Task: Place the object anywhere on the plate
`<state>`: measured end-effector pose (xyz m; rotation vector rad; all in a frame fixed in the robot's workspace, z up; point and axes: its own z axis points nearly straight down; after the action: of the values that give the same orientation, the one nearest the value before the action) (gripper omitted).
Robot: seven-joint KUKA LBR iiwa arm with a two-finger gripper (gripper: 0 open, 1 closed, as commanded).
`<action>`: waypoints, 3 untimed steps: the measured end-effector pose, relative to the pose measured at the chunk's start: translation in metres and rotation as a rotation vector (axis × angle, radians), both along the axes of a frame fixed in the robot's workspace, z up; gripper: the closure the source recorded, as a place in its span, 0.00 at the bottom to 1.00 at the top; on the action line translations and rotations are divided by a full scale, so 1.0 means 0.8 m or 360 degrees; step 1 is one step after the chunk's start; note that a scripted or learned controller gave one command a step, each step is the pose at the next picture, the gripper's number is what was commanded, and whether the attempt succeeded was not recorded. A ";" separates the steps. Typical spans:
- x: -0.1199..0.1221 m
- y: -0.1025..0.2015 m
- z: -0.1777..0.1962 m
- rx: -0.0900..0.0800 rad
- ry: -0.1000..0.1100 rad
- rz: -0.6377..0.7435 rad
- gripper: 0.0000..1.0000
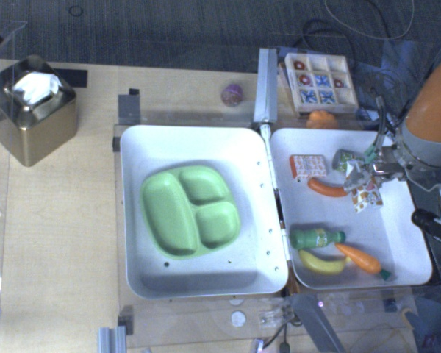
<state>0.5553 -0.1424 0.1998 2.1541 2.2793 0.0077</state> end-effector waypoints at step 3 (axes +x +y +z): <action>-0.029 0.245 0.039 0.0001 0.0002 0.0256 1.00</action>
<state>0.5323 0.0540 0.2306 1.9654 2.4463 0.0073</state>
